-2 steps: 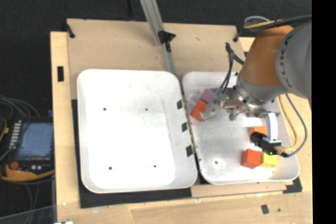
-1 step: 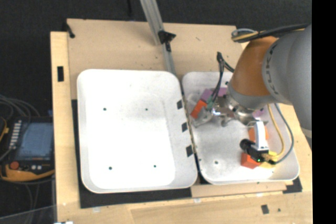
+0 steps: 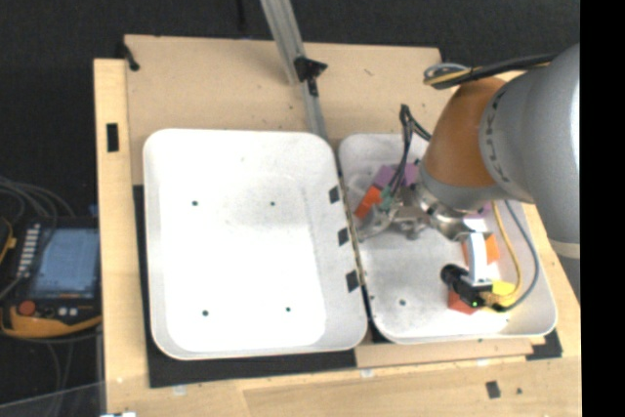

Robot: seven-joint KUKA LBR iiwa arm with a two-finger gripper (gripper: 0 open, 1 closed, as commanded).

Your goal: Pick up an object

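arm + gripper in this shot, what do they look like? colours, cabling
The arm is bulky, rounded and light grey, with a broad orange band above the wrist. Dark cables loop beside that band. The gripper is a small grey metallic assembly; its fingers are too blurred to describe.

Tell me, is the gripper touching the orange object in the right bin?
Cannot tell. In the camera view the gripper overlaps the orange object, hiding any contact or gap.

Scanning for lettering now and nothing comes up readable. The handheld pendant (image 3: 54,273), left of the desk (image 3: 195,83), shows a lit blue screen (far too blurred to make out any characters). The two white bins (image 3: 244,239) carry dark dots, no print.
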